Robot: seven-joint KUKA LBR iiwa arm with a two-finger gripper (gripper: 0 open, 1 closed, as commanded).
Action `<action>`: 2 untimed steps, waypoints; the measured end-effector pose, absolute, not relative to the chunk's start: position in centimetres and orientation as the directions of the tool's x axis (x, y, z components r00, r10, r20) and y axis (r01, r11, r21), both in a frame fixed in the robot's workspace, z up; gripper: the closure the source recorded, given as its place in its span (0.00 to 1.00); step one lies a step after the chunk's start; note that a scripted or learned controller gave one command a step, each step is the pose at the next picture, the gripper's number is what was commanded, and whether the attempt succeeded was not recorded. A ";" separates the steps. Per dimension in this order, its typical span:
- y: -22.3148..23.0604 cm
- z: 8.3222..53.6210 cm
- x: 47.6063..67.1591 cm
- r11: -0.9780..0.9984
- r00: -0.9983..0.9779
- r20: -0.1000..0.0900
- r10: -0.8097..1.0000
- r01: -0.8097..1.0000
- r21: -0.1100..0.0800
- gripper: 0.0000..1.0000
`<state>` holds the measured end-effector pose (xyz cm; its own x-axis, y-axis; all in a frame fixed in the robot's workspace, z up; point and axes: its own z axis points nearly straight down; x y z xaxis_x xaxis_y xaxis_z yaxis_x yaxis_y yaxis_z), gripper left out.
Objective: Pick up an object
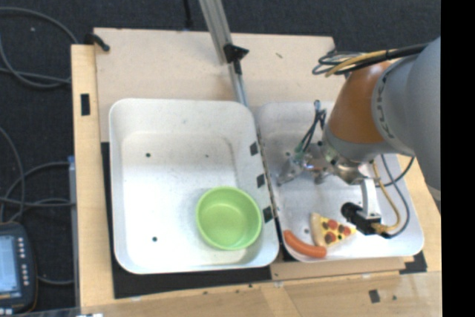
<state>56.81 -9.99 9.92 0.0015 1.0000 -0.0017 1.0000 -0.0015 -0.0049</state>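
In the right bin [276, 122], a red-orange sausage [303, 245] lies along the front edge. Just to its right is a pizza slice toy [330, 230]. A green bowl [228, 217] stands in the front right corner of the left bin [148, 130]. My gripper [303, 167] is low over the left-middle of the right bin, beneath the orange wrist band [356, 111]. It sits behind and apart from the sausage and the pizza slice. Nothing is visibly held.
A slanted aluminium post [211, 0] rises behind the wall between the two bins. Cables and a black-and-white fitting [361, 215] hang from the wrist over the right bin's front right. The arm's bulk covers that bin's back right.
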 end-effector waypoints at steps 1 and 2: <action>-10.0 11.3 57.0 -0.006 0.006 0.000 1.000 1.000 0.004 1.00; -9.7 17.7 57.5 0.003 -0.003 0.000 1.000 1.000 0.008 1.00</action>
<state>57.49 -9.69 17.67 -0.0032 1.0000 -0.0003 1.0000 0.0032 0.0077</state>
